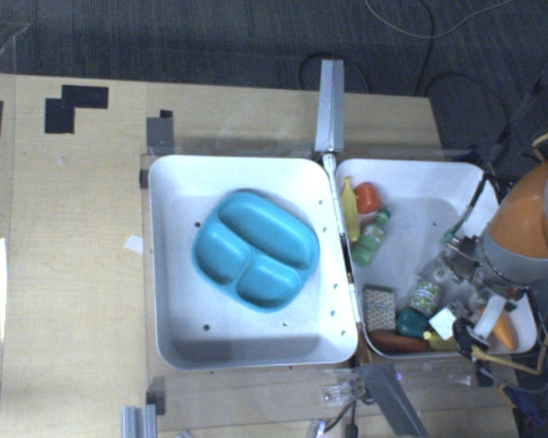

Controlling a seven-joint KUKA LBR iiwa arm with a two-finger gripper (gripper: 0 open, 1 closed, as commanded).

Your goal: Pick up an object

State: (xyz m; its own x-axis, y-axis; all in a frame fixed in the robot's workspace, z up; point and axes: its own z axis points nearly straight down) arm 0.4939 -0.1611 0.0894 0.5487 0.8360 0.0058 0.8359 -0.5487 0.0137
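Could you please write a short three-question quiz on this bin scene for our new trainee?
1. True or false: the blue divided tray lies in the right bin.
2. Which bin is the gripper over: A) left, B) right?
3. Fill in: the green bottle lies just below the ____ and orange object.

Key: 1 false, it lies in the left bin; 2 B; 3 red.

Grey arm (521, 254) — broad orange band, dark cables — ending in a metallic tool (457, 267).
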